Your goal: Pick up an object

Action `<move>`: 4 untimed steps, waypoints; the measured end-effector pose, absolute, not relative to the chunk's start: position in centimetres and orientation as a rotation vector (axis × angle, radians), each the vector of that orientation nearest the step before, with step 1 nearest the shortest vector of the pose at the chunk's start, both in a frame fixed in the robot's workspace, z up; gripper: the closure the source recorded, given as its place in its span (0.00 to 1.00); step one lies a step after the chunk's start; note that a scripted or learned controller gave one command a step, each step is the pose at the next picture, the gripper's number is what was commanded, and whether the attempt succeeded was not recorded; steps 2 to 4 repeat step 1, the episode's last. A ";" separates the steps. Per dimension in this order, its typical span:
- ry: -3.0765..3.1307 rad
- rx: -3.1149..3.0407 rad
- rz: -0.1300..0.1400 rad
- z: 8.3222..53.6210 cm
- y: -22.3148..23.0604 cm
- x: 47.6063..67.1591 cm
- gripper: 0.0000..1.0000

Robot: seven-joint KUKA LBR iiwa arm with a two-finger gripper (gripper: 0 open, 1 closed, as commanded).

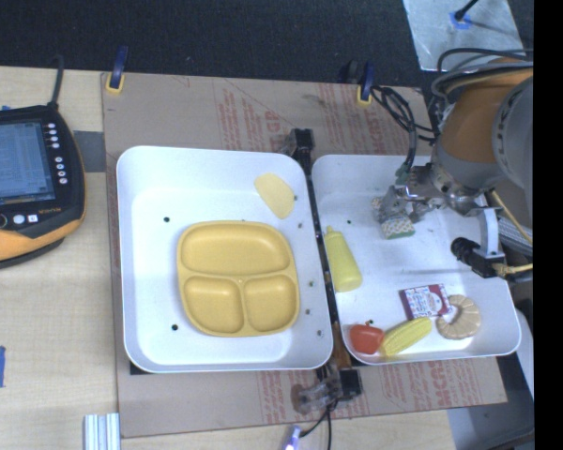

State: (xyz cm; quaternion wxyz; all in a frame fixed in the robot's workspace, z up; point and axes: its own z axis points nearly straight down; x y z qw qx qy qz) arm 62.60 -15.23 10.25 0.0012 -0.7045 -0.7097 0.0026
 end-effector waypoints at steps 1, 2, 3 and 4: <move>-2.229 -2.214 -0.005 19.4 -6.6 64.2 1.00; -2.229 -2.214 -0.005 19.4 -6.6 64.2 1.00; -2.229 -2.214 -0.005 19.4 -6.6 64.2 1.00; -2.229 -2.214 -0.005 19.4 -6.6 64.2 1.00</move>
